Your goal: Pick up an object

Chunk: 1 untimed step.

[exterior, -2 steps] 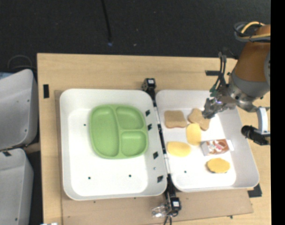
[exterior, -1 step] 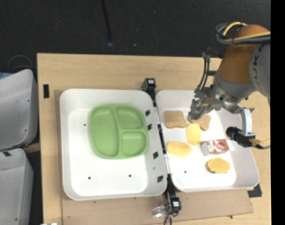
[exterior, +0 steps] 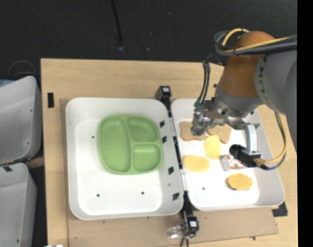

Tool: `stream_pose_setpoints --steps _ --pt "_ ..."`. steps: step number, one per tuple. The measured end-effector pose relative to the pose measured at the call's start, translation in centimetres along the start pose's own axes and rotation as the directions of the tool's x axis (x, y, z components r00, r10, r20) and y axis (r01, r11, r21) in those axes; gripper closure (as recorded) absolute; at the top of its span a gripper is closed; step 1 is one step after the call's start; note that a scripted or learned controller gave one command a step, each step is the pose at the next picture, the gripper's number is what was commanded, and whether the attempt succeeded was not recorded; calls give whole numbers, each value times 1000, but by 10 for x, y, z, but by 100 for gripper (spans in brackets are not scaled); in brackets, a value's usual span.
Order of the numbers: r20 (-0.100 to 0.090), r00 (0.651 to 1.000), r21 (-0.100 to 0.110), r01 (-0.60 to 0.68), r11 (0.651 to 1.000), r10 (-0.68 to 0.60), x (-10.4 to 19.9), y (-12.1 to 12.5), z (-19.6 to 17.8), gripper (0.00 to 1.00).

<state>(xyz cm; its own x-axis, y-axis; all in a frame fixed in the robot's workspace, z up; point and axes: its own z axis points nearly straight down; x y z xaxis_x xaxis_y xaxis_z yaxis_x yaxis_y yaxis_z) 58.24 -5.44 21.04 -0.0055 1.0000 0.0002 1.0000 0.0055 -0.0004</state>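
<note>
Gripper [exterior: 200, 123] sits low in the right bin [exterior: 269, 189], over a tan biscuit-shaped piece [exterior: 187, 131] near the bin's upper left; can't tell jaw state or whether anything's held. Best approach imo: centre over the piece, close firmly, lift straight up. Piece looks flat, thin, light brown, w/ 3 yellow pieces [exterior: 212, 147] nearby.

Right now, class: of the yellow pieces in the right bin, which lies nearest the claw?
The pale yellow piece, just below the claw. The flat yellow disc and the orange-yellow disc lie further toward the bin's front.
</note>
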Motion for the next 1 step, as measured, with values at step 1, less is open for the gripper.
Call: stream_pose_setpoints --steps 1 --pt "0 1000 0 0 1000 0 53 -18 1 100"
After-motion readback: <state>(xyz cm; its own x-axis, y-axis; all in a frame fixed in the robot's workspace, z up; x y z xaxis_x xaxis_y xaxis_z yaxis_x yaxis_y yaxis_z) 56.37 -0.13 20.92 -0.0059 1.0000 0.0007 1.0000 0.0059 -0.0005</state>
